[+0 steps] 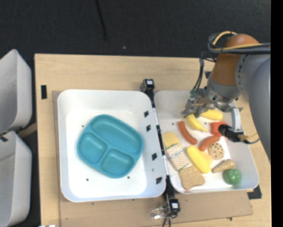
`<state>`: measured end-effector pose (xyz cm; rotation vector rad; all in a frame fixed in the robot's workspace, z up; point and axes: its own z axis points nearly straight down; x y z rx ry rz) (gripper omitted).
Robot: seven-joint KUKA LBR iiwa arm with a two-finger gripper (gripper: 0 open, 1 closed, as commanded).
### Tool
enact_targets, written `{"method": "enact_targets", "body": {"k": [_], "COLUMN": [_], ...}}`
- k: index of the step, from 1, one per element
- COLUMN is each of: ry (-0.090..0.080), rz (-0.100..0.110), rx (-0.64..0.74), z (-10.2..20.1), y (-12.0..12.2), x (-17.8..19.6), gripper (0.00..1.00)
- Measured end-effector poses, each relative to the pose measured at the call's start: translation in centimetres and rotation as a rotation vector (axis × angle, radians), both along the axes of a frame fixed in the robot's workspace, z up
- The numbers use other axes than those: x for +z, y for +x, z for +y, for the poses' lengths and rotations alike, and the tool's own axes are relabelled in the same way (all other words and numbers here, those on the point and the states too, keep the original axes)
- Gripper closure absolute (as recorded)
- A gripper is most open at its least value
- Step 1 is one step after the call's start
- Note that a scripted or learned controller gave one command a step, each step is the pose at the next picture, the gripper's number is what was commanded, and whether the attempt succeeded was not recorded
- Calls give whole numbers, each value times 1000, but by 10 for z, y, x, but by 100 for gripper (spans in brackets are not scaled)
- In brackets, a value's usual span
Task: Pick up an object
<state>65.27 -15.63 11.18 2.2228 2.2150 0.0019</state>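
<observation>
One hand (198, 111) | low in right bin (172, 98) | beside yellow piece (211, 114) | finger spread unreadable

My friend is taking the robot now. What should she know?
Gripper: low in the right bin, at its far side, beside two small yellow pieces. Whether it grips anything cannot be told.
Toy food in the right bin: red sausages, corn, crackers, cookie, green ball.
Left bin: a blue divided plate.
Done: the arm has reached the food. Left: no object is seen lifted; the pick is not confirmed.
</observation>
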Motion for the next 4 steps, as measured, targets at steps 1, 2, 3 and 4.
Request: {"method": "enact_targets", "body": {"k": [1, 2, 3, 4], "ry": [0, -1, 1, 2], "rz": [-3, -4, 1, 3], "rx": [5, 2, 5, 8], "z": [-2, -9, -10, 40], "y": [11, 5, 5, 6], "x": [51, 110, 130, 119], "gripper": [100, 100, 100, 100]}}
